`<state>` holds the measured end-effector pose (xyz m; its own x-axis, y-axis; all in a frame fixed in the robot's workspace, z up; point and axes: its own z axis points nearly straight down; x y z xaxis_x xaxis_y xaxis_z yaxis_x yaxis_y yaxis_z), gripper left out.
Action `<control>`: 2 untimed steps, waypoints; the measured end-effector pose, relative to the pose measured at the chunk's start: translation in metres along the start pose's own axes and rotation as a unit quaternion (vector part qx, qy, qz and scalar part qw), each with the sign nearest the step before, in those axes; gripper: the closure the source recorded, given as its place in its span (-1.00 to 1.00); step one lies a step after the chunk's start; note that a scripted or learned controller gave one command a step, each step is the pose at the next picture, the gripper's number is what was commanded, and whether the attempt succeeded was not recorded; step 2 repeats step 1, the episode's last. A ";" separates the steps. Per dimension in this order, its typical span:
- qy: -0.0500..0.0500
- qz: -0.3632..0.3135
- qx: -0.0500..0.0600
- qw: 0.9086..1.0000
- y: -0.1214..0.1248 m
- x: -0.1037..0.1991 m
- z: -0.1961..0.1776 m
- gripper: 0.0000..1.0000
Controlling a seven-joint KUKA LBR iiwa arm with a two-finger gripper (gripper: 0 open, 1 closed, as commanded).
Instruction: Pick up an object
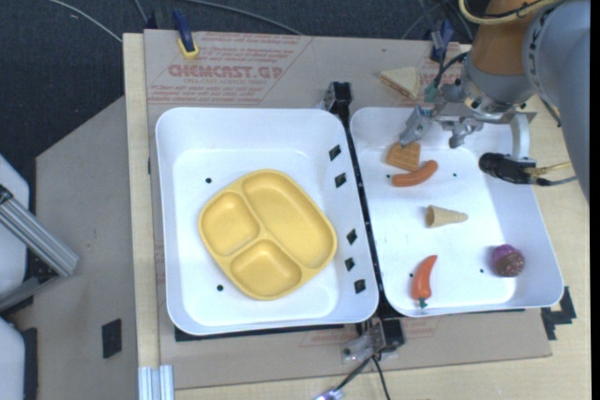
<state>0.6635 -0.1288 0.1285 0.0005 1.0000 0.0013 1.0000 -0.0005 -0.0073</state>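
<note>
My gripper [436, 132] hangs over the back of the right bin [536, 218], its two fingers spread open with nothing between them. Its left finger [413, 128] is just above an orange waffle-like piece [405, 155], which leans against an orange sausage [413, 174]. Further forward in the same bin lie a pale cone [445, 216], a red-orange chili with a green stem [424, 277] and a purple round item [507, 260].
The left bin [178, 201] holds a yellow divided plate [267, 232]. A sandwich-like wedge [403, 81] lies on the bench behind the right bin. A black fitting with a cable [506, 167] juts over the right bin's right side.
</note>
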 end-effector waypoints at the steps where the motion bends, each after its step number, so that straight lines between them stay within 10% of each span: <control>1: 0.000 0.000 -0.004 1.000 0.002 0.000 -0.016 1.00; 2: 0.000 0.000 -0.004 1.000 0.002 0.000 -0.016 1.00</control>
